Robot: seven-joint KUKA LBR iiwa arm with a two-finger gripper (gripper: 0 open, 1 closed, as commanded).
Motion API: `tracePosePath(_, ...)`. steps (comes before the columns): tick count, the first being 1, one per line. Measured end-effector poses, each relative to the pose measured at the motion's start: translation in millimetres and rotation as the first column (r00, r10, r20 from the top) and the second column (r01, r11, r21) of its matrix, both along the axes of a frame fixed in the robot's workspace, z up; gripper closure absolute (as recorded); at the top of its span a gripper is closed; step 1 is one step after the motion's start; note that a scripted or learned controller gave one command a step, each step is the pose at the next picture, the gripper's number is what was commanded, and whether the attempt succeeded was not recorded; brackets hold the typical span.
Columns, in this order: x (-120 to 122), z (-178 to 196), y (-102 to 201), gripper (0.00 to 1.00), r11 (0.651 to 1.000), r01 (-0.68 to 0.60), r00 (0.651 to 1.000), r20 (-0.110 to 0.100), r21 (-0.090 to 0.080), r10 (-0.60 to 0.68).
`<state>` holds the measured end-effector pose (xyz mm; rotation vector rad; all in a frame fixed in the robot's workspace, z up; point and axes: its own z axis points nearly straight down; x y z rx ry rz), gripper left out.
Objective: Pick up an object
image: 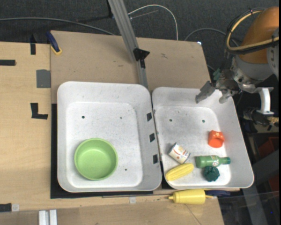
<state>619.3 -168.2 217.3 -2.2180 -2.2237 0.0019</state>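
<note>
I judge the pick barely begun: nothing is lifted. My two-finger gripper [214, 93] hangs over the shallow white right bin [178, 97] at its one o'clock rim, fingers spread apart, holding and touching nothing. The candidates lie well away toward five o'clock: small orange plastic block [216, 138], green plastic bottle [212, 161], yellow toy corn cob [179, 172].

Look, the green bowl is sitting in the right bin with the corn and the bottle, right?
Not quite. The camera view shows the green bowl in the left bin, by itself. The corn and the green bottle are in the right bin.
</note>
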Motion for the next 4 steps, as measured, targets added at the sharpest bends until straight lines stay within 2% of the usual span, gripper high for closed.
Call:
tracePosePath(1,0.0,0.0,-0.1,0.00,1.000,0.000,1.000,0.000,0.000,0.000)
tracePosePath(2,2.6,-52.3,9.9,0.00,1.000,0.000,1.000,-0.005,0.000,0.000)
tracePosePath(3,-7.1,-113.9,11.1,0.00,1.000,0.001,1.000,-0.007,0.000,-0.001)
tracePosePath(4,-7.9,-130.2,11.9,0.00,1.000,0.000,1.000,-0.003,-0.001,0.000)
